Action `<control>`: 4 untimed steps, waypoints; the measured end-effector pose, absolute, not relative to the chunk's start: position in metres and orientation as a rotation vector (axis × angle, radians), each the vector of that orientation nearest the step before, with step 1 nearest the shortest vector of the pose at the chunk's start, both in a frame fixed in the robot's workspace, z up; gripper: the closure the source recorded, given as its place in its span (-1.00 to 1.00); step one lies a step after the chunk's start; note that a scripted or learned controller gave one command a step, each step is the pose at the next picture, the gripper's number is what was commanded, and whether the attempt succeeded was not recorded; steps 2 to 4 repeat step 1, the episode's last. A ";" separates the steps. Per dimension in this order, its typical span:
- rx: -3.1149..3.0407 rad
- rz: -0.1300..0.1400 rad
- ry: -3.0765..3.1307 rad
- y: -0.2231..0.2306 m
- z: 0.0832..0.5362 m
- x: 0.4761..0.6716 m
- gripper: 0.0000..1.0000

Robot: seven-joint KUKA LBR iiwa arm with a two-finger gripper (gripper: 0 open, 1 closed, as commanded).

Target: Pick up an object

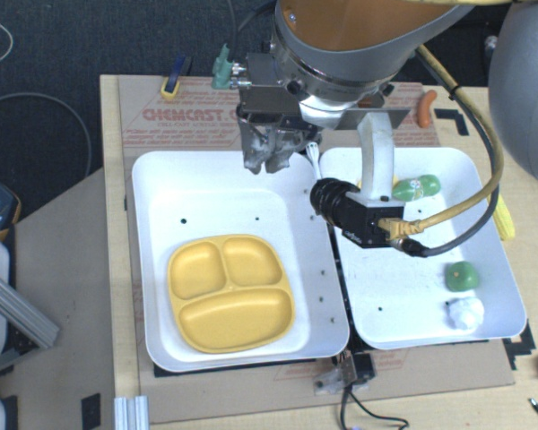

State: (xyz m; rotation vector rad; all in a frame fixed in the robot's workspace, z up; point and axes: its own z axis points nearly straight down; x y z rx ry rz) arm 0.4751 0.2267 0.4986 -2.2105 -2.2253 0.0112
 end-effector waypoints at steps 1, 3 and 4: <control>-2.230 -0.007 -2.217 0.145 0.537 0.480 1.00; -2.230 -0.007 -2.217 0.145 0.537 0.480 1.00; -2.230 -0.007 -2.217 0.145 0.537 0.480 1.00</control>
